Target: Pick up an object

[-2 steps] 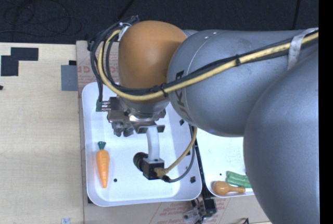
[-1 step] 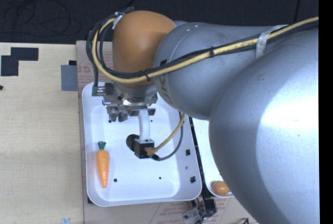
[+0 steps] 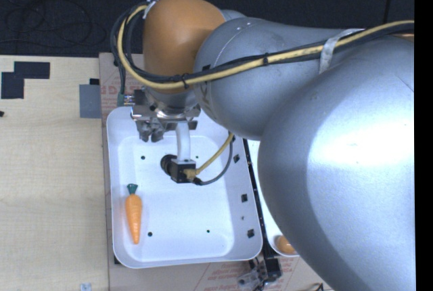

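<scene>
Currently the arm is reaching in over the white bin, and the tool is hanging low above that bin's far end, with nothing visibly held in it. Whether the tool is open or closed I cannot tell, since the wrist is covering most of it from this angle. The toy carrot is lying flat on the bin floor, well apart from the tool, toward the view's lower left from it and close along the bin wall on that side, with its green top pointing back toward the tool's end. A small orange object is peeking out from under the arm in the neighbouring bin, off to the tool's lower right and too hidden to name. The pale surface is stretching away beyond the carrot's side of the bin.

By my reading, the approach step is under way and no grasp is being made yet. The next move is probably calling for the tool to travel across to the carrot, line up across its narrow body, and descend while keeping off the nearby wall.
</scene>
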### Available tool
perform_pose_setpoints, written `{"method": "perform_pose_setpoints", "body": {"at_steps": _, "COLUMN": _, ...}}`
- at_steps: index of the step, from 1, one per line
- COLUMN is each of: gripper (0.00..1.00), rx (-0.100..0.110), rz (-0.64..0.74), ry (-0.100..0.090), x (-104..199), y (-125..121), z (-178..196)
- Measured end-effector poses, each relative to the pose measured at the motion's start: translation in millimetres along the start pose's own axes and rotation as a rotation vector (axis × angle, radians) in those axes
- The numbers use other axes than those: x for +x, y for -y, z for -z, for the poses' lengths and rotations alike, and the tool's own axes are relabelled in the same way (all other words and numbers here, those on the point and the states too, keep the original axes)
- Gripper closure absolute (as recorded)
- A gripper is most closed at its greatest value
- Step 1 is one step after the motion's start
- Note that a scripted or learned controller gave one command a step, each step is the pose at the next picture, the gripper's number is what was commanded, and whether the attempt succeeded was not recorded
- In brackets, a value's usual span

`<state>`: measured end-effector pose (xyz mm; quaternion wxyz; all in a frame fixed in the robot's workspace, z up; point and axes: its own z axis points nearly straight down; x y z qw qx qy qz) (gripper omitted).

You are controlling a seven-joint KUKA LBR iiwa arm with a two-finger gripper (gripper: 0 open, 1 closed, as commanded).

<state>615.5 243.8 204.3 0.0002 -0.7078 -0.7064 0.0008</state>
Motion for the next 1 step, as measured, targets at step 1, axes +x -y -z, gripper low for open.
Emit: {"method": "perform_pose_setpoints", "body": {"at_steps": 1, "gripper": 1.0, "rx": 0.002, "rz": -0.001, "ry": 0.001, "x": 0.1, "y": -16.2, "z": -19.2}}
